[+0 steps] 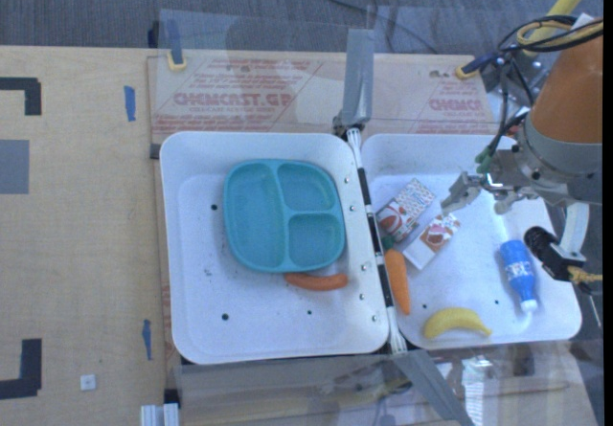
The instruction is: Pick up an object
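Note:
The right bin [565, 319] holds a printed snack packet [405, 207], a smaller white packet [433, 237], an orange carrot [397, 280], a yellow banana [456, 323] and a blue bottle with a white cap [518, 273]. My gripper [478, 195] hangs over the upper middle of this bin, just right of the packets and above the bottle. Its fingers stand apart, open, with nothing between them. The small white packet lies just below and left of the left fingertip [458, 192].
The left bin [192, 300] holds a teal divided plate [284, 214] with an orange sausage [316, 281] at its lower edge. A raised rim [369, 242] separates the bins. The arm's grey and orange body [570, 118] covers the right bin's upper right corner, with cables trailing above.

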Controlling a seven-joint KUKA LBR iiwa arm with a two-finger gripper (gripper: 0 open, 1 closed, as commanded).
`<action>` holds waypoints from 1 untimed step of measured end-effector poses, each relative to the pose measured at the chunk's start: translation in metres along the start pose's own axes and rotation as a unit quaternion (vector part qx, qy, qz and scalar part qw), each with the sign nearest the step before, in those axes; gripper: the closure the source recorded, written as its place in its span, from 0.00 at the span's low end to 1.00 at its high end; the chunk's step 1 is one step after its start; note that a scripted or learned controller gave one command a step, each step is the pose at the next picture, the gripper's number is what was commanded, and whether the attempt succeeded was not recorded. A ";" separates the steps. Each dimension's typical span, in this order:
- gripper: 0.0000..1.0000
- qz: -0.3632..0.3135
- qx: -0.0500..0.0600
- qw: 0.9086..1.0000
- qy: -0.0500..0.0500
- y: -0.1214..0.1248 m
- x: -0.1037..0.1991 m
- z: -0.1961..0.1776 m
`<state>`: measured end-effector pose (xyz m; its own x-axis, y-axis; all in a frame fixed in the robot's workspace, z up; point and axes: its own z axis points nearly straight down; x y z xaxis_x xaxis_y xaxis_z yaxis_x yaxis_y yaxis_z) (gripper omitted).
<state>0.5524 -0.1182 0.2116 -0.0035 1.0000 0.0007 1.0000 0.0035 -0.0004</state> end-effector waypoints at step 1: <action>0.00 -0.019 0.000 1.000 0.000 -0.008 -0.084 0.026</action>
<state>0.5450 -0.2025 0.1852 -0.0409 0.9992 -0.0002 0.9992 0.0409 0.0004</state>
